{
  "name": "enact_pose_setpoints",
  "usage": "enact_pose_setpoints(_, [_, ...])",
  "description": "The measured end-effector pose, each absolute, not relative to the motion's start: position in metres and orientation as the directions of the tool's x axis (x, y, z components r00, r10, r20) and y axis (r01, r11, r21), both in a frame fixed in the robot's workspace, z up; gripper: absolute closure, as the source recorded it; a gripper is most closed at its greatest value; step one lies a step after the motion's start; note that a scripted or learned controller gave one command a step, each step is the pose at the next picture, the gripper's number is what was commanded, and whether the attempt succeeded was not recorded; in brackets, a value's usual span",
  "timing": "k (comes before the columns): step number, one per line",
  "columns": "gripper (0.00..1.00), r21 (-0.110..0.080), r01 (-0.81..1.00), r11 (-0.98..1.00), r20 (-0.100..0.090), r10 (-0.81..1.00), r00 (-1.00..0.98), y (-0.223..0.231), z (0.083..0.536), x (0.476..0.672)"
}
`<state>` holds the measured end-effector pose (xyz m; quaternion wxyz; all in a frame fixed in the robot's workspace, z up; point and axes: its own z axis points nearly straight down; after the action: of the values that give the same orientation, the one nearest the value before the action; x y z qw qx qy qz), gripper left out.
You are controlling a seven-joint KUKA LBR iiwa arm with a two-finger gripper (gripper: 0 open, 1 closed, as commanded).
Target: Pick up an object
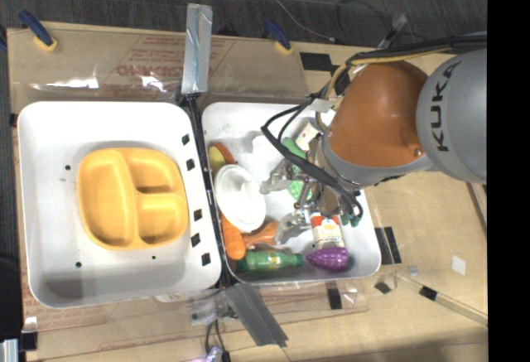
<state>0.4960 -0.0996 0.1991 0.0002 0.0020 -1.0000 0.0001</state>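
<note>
Since the work runs across two white bins on the worktop (pixel 431 302), the scene is best read from the left bin (pixel 37 186), where a yellow divided tray (pixel 132 195) is seen lying flat near the middle. It is judged stiff and light, but broad and smooth, so only its raised rim or the ridge between its compartments would offer a hold.

In the right bin (pixel 240 116) the pickable things are crowded together. A yellow piece (pixel 218 157) is seen against the left wall, and just below it a white bowl (pixel 240 195), judged light, rigid and slippery, to be taken by its rim. An orange carrot-like toy (pixel 234 243) is laid below the bowl, and beside it a green bottle (pixel 269 259) is lying on its side along the lower wall; being round and smooth, it is judged likely to roll unless it is pinched across its body. Further right a small red-capped bottle (pixel 328 229) and a purple grape bunch (pixel 328 259) are seen touching; the grapes look knobbly and probably plastic, hence easier to grip.

The gripper (pixel 300 199) is lowered among these things, above the middle of the right bin. Whether it is apart or together cannot be told, and nothing is seen held in it.
</note>
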Motion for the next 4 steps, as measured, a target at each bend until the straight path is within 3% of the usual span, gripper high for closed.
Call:
enact_pose_setpoints(1, [0.0,-0.003,0.034,0.999,-0.025,0.034,-0.999,-0.117,0.115,0.488])
enact_pose_setpoints(2, [0.0,-0.004,-0.012,1.0,-0.035,-0.012,-0.999,-0.142,0.101,0.495])
enact_pose_setpoints(3, [0.0,-0.007,0.051,0.999,-0.036,0.05,-0.998,-0.142,0.101,0.492])
enact_pose_setpoints(4, [0.0,-0.002,0.158,0.987,-0.024,0.158,-0.987,-0.141,0.098,0.495])
